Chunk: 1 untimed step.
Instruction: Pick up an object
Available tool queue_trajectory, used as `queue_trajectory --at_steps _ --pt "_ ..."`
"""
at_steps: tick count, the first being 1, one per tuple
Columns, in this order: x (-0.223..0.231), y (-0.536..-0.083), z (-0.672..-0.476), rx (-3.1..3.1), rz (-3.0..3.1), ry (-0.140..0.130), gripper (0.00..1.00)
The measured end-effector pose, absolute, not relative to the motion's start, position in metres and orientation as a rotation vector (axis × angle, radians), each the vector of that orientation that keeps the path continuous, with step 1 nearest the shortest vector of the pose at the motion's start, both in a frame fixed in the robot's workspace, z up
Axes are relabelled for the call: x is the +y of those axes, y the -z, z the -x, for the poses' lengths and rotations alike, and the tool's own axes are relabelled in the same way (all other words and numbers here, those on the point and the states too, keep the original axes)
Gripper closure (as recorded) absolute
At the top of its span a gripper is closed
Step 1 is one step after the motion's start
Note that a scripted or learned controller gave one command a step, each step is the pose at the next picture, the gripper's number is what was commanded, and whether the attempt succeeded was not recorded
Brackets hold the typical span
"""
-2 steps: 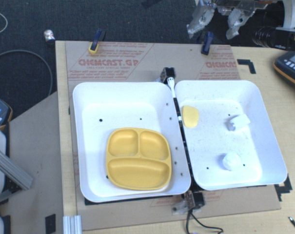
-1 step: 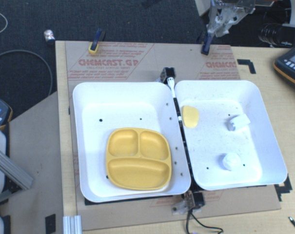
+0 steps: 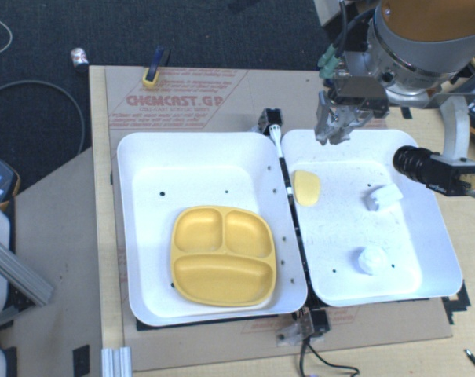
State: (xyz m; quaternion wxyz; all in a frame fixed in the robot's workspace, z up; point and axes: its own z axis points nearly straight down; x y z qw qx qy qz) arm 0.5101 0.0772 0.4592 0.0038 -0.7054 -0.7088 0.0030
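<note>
My gripper (image 3: 331, 134) hangs above the back edge of the right bin (image 3: 425, 277), its grey fingers pointing down with nothing visible between them. Below and to its left, a small flat yellow piece (image 3: 306, 188) lies against the right bin's left wall. A white object (image 3: 382, 198) rests toward the bin's right side, and a round white object (image 3: 371, 260) sits nearer the front. A yellow three-compartment tray (image 3: 222, 255) lies in the left bin (image 3: 143, 171).
A black rod with a white tip (image 3: 278, 149) runs along the seam between the bins. A black cylindrical fitting (image 3: 427, 168) overhangs the right bin's right rim. A blue-and-yellow clip (image 3: 154, 67) lies on the cardboard behind the bins.
</note>
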Motion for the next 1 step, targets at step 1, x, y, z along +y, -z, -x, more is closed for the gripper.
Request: queue_trajectory --at_steps 1 --pt "0.1022 -0.4281 -0.4773 -2.222 2.213 -0.008 1.0"
